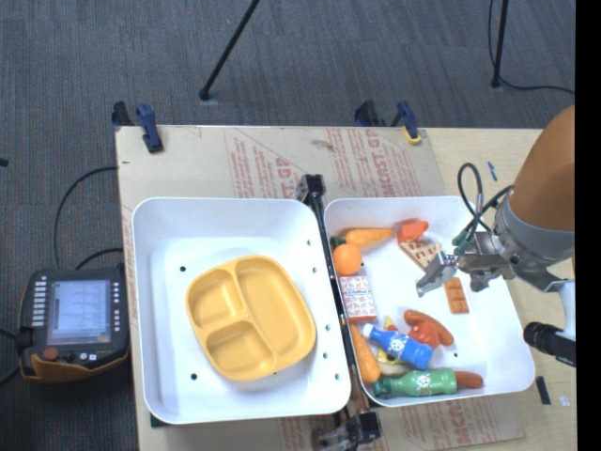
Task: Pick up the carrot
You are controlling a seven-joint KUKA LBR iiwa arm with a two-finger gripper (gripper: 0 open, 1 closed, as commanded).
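Currently, findings as follows.

Carrot: the carrot lies on its side at the far edge of the right bin, leafy end toward the divider, tip pointing to the red-orange toy just beside it. An orange ball touches or nearly touches its near side. A second orange tapered piece lies along the divider at the near end, partly under the blue bottle; judged a look-alike, identity uncertain.

Pincer: the pincer hangs over the middle of the right bin, tilted down and toward the left, near a waffle-like tile and a brown block. Nothing is seen between its fingers. Whether they stand wide or narrow cannot be told from this angle.

Arm: enters from the right, orange band above the wrist, cables looped beside it.

Clutter: a small carton, a red piece and a green bottle crowd the near half, likely tipped in at random.

Left bin: holds a yellow divided plate, apart from the work.

Desk: desk clamped at the far edge, presumably to keep the board from shifting.

Judgement: carrot not yet reached; the approach must go farther left and back.
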